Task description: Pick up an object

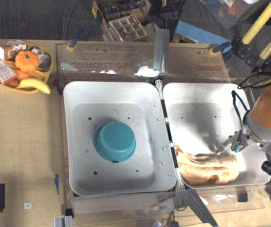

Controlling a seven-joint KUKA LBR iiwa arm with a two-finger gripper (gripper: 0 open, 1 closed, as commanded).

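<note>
Arm low in the right bin, gripper at the tan cloth; teal bowl alone in the left bin.

Two white bins sit side by side: the left bin (79,103) bears an upside-down teal bowl (115,141) near its middle, well apart from the arm. The right bin (197,103) holds a crumpled tan cloth (206,167) along its near edge, toward the divider. The grey arm (267,122) with its orange band reaches in from the right, and the gripper (225,145) sits just above the cloth's upper right edge, touching or nearly so. Whether it is grasping anything cannot be told. At the bench's far left corner, a basket of toy food (17,67) with a banana.
</note>
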